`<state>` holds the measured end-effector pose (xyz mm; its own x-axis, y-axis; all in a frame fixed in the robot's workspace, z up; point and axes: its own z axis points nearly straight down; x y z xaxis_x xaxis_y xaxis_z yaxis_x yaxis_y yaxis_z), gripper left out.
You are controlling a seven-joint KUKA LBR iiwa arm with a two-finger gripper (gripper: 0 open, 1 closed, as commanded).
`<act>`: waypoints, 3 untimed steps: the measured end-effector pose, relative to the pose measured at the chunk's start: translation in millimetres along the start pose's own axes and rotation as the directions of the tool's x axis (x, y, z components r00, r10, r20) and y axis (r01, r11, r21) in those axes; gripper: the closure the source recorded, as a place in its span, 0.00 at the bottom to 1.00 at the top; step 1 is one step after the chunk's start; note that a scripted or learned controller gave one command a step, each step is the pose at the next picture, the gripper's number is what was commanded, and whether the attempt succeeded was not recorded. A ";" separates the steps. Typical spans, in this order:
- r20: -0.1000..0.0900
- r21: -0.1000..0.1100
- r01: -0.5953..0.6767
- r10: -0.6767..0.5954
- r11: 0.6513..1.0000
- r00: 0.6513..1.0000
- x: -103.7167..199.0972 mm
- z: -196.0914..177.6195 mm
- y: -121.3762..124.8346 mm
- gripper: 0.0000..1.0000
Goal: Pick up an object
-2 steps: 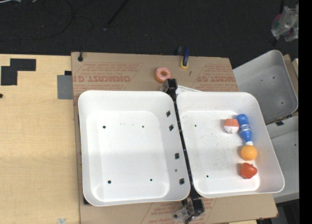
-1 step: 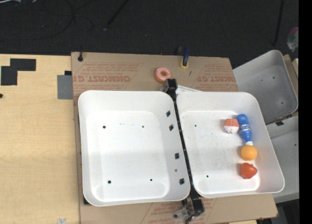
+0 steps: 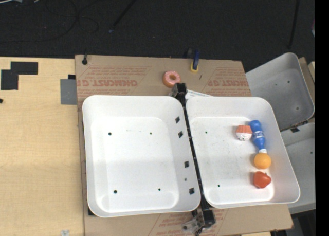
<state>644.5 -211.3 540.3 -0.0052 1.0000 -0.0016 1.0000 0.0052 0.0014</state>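
Camera view looks down on a light wood desk [image 3: 36, 147]. A brown cardboard sheet [image 3: 128, 78] lies on it, and two white bins sit side by side on the cardboard. The left bin [image 3: 92, 127] has only small dark dots on its floor. The right bin [image 3: 226, 107] holds four small toys, all close to its right wall.

At the top of that group is a little white and orange toy [image 3: 243, 132]. It is touching a blue and white toy [image 3: 257, 134] just to its right. Below them is an orange ball [image 3: 262, 161], just under the blue toy's white tip. Below the ball, a little apart, lies a red toy [image 3: 262, 179]. Nothing is lifting any of them; they all rest on the bin floor.

A pink ring [image 3: 171, 78] lies on the cardboard behind the bins, near where the two bins meet. A blue and yellow clamp [image 3: 195, 60] sits at the back edge of the cardboard. Small black clips [image 3: 180, 134] run down the line between the bins. A grey metal tray [image 3: 285, 83] leans off to the right.

I cannot tell if the end effector is open or closed.
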 end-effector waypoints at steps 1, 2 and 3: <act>-0.008 0.020 -0.005 0.005 1.000 1.000 0.1 189.2 -27.1 1.00; 0.002 -0.013 -0.001 0.001 1.000 1.000 43.9 4.3 0.1 1.00; 0.000 0.004 -0.007 0.007 1.000 1.000 -4.0 2.8 -0.9 1.00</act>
<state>643.7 -215.3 537.5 0.0020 1.0000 -0.0018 1.0000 -0.0021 -0.0024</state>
